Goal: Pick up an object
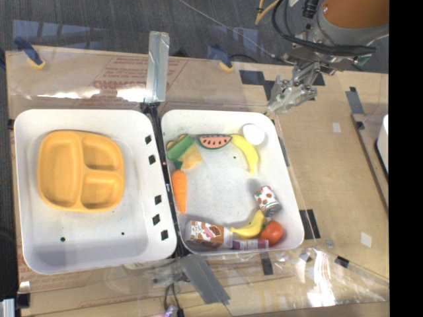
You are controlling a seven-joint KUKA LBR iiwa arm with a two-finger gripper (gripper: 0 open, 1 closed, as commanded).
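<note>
Fingers (289,96) hover past the far right corner of the right-hand shallow white bin (295,207), nothing between them; how far they are parted I cannot tell.

Biggest first: on the tabletop (330,170), the left white bin (30,243) carries a yellow divided plastic tray (80,170), well away from the action. Candidates crowd the right bin: curved yellow toy banana (248,154), orange toy carrot (179,189), watermelon slice (215,140), small printed can (266,199), red tomato (271,232). The grey arm with its orange band (350,5) leans in from the right, wrist tilted down-left, seemingly staged for a descent.
</note>
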